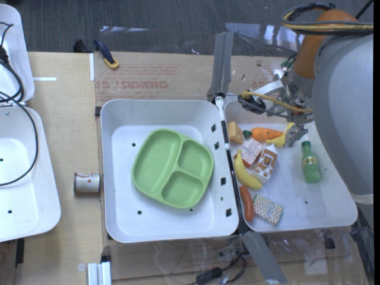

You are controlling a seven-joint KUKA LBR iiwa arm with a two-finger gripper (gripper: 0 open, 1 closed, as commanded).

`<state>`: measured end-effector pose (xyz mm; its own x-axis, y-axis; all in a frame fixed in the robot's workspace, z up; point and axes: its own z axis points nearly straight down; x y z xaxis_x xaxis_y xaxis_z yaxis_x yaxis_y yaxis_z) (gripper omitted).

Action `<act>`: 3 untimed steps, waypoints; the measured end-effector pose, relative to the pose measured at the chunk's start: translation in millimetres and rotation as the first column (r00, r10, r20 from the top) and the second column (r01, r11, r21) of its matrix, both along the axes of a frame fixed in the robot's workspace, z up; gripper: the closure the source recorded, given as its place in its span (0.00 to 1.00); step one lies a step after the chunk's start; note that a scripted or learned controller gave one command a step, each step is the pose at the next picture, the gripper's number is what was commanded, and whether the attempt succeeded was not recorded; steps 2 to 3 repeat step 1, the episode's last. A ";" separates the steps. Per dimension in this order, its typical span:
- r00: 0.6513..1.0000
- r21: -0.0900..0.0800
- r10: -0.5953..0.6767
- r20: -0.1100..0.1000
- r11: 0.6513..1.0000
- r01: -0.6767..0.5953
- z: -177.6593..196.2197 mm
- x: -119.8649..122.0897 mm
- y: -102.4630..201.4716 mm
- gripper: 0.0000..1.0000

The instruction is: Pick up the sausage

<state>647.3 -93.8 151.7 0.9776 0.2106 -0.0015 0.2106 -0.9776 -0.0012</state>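
The sausage point(246, 202) lay at the near left corner of the right bin point(332, 209), tight along the bin's left wall, with a checkered packet point(268, 209) just beside it and the tip of a banana point(244, 172) right above its far end. The gripper point(291, 126) hung well apart from it, up at the bin's far side over the carrot point(266, 134), and whether the jaws were apart or together could not be told from this angle. In the left bin point(116, 177), a green divided plate point(173, 168) sat untouched. Plenty could have gone sour from here, I reckoned: the wall left little room for a jaw on that side, so a descent might have clipped the rim or skated off the sausage's rounded skin. A slightly wide approach could just as easily have pinched the packet or nudged the banana instead, and the green bottle point(309, 162) stood near the arm's sweep.
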 end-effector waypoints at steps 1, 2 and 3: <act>1.000 0.001 -0.005 -0.003 1.000 0.005 8.1 -0.6 -1.9 1.00; 1.000 0.001 -0.005 -0.003 1.000 0.005 8.1 -0.6 -1.9 1.00; 1.000 0.001 -0.005 -0.003 1.000 0.005 8.1 -0.6 -1.9 1.00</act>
